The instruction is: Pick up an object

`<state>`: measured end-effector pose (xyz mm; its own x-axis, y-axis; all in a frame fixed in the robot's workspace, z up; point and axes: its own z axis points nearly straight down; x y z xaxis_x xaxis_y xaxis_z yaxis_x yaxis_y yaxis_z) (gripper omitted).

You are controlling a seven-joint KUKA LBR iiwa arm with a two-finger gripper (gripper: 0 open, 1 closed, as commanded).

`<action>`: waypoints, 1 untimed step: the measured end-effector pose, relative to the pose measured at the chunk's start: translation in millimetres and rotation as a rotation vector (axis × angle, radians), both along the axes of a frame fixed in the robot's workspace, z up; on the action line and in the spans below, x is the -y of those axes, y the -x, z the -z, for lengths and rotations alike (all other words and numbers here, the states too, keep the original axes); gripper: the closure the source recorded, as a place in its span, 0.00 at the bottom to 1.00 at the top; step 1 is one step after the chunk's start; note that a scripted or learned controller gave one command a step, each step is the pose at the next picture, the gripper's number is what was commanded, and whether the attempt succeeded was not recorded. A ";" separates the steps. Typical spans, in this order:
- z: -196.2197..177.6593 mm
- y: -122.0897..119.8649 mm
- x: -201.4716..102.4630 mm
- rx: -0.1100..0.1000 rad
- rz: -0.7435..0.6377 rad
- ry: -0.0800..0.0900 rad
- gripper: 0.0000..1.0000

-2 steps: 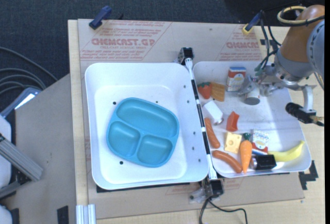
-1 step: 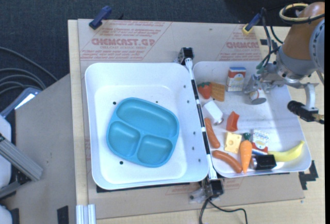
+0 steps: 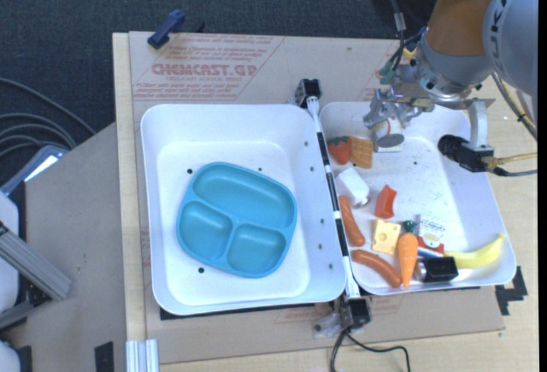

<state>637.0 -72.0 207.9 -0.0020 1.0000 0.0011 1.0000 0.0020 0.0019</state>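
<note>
Where bench board (image 3: pixel 205 67) reads "CHEMCAST GP", tool (image 3: pixel 386 124) hovers over right bin (image 3: pixel 487 191); finger state unclear.

You have two white bins: the left bin (image 3: pixel 162 191) holds one blue divided plate (image 3: pixel 236 219); the right bin (image 3: pixel 479 199) holds two sausages (image 3: pixel 350 221), one carrot (image 3: pixel 407 257), one banana (image 3: pixel 479 255), one cheese wedge (image 3: pixel 385 236), one white block (image 3: pixel 353 186) and one red piece (image 3: pixel 385 201)
</note>
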 end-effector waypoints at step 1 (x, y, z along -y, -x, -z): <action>-40.8 33.4 -56.2 -0.004 0.001 0.000 1.00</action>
<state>603.6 -15.8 248.7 -0.0013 1.0000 0.0013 1.0000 0.0013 -0.0025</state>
